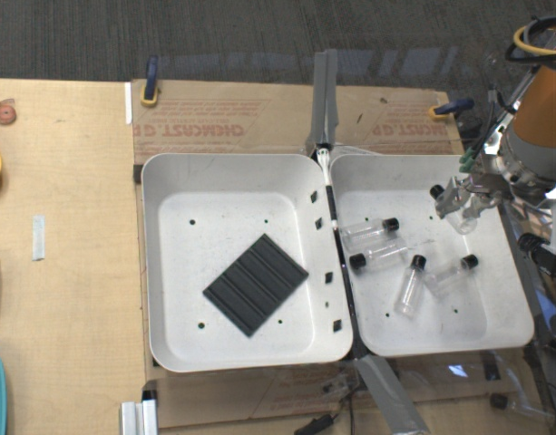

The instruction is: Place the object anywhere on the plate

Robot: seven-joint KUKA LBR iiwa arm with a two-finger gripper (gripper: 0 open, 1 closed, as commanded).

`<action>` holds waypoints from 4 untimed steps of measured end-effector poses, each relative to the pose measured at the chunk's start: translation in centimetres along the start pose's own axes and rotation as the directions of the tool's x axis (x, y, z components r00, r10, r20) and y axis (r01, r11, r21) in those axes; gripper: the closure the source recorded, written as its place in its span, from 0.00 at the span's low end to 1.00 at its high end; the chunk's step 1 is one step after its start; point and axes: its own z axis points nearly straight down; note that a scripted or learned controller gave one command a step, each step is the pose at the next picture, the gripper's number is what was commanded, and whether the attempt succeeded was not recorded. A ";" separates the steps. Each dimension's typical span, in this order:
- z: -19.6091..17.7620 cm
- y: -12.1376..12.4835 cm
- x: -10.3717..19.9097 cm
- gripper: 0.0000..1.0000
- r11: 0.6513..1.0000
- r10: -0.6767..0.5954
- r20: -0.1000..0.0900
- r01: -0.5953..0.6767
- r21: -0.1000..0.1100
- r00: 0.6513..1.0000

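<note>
Tool (461,208) gripping capped vial (450,199), above right bin (495,333)

Matt ribbed black plate (256,284); clear plastic vials (372,231); smooth white bins (160,270).

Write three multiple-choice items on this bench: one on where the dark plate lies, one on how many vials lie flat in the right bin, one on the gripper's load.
1. The dark ribbed plate lies in:
A. the left bin
B. the right bin
C. the cardboard

2. Clear vials lying flat in the right bin:
A. one
B. two
C. four

3. The gripper:
A. presses the plate
B. carries a vial
C. rests on the wooden table

Key: 1 A, white left bin surrounds it. 2 C, four black-capped tubes lie there. 3 B, a clear vial sits between its fingers.
</note>
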 end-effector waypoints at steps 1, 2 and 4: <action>-7.1 2.5 6.7 1.00 0.981 -0.195 0.001 0.195 0.000 0.981; -5.2 7.3 11.9 1.00 0.910 -0.415 0.001 0.415 0.001 0.910; -4.6 3.2 20.7 1.00 0.688 -0.725 0.002 0.725 0.000 0.688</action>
